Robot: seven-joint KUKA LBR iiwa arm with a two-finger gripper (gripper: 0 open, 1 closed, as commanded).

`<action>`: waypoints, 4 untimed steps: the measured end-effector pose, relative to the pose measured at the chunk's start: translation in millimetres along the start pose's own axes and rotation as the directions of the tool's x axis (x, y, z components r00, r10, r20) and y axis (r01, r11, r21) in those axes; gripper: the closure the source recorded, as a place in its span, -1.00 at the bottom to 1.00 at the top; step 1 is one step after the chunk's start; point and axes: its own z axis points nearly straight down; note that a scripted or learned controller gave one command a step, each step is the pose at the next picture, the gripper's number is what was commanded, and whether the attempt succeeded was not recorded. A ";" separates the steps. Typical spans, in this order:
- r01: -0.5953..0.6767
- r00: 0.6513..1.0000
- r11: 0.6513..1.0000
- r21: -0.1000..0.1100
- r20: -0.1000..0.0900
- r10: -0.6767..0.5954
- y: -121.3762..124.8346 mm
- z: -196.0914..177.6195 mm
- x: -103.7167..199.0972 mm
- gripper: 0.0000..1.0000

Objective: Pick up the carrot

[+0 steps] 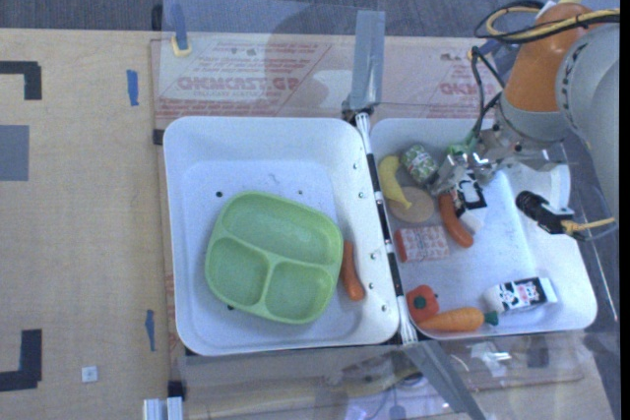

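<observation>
The carrot (461,320), orange with a green stub at its right end, lies along the front wall of the right bin (581,305), next to a small red vegetable (422,299). My gripper (467,180) hangs over the back middle of that bin, well behind the carrot and right above the upper end of a red-orange sausage (457,223). Nothing shows between the gripper and the carrot except bare bin floor and a pink packet (423,243).
In the right bin also lie a banana (393,182), a tan disc (414,205), a green-grey wrapped item (418,161) and a small milk carton (519,294). The left bin (197,152) holds a green divided plate (273,257) and an orange stick-shaped item (351,272).
</observation>
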 end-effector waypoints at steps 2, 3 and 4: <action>0.200 0.980 0.979 -0.049 0.032 -0.198 -166.7 3.1 29.0 -1.00; 0.198 0.980 0.979 -0.056 0.037 -0.196 -165.1 -8.7 28.0 1.00; 0.056 0.998 0.997 -0.050 0.023 -0.055 -160.6 -108.0 107.3 1.00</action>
